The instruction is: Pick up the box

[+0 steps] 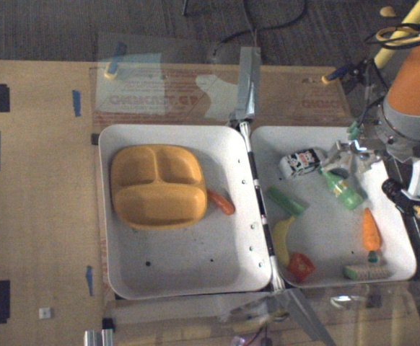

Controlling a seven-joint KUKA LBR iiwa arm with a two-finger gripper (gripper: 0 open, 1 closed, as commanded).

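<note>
My pincer (345,156) hovers, its state unclear to me, just beside the small carton box (302,162) near the right bin's (397,265) back edge; light, crushable, best gripped across its narrow sides.

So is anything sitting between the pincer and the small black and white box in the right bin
Nothing visible does. The pincer hangs just right of the small black and white box; the green bottle lies below that gap, not in it.

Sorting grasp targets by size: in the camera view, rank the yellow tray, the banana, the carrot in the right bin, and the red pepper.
1. Yellow tray, by far.
2. Banana and carrot: look alike, not ranked.
3. Red pepper, smallest.
</note>
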